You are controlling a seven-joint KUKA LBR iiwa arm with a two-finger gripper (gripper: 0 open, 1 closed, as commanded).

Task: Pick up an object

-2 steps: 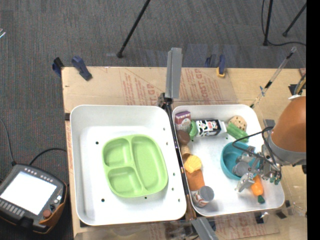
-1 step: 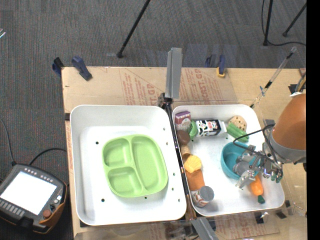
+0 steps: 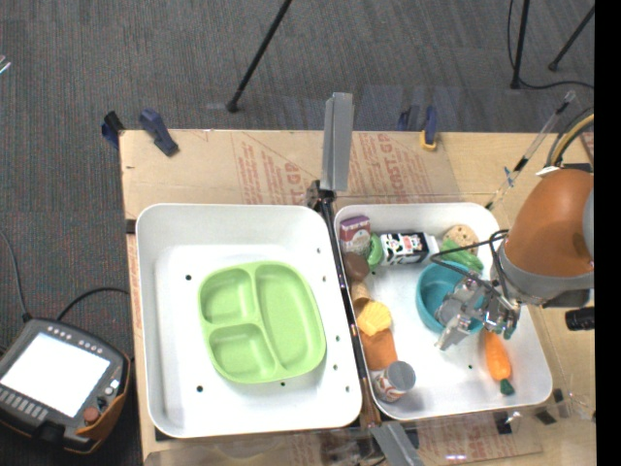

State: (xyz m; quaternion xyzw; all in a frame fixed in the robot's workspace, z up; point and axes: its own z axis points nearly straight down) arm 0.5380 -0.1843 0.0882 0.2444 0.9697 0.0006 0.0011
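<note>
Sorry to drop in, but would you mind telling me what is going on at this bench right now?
A robot arm is reaching in from the right over the right bin, trying to pick something up. Its hand sits low near the blue bowl, with a toy carrot just beside it; nothing is visibly held. That bin also holds a small milk carton, a can and other toy foods along its left side. The left bin holds a green divided plate.

End effector (image 3: 464, 326) over right bin (image 3: 427, 411) by blue bowl (image 3: 434, 299) & carrot (image 3: 498, 359); green tray (image 3: 262, 320) in left bin (image 3: 165, 357).
</note>
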